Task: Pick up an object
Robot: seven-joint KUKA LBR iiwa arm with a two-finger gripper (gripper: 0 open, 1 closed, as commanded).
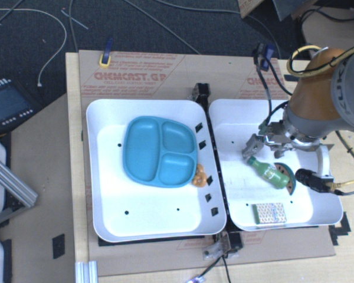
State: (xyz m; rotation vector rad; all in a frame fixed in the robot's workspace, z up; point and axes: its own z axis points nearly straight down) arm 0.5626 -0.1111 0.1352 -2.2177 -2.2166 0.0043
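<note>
The arm reaches into the right bin [236, 211] from the right, and its claw [255, 148] hangs low over the bin floor with its fingers spread apart, nothing between them. Just beside the fingertips lies a green bottle [270, 171] on its side, with a small patterned sponge [269, 213] nearer the bin's front edge. In the left bin [106, 217] rests a blue divided plate [160, 151], with a small orange object [199, 175] touching its right rim.

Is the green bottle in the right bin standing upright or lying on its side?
Lying on its side. The green bottle stretches lengthwise across the floor of the right bin, neck pointing toward the end effector.
</note>
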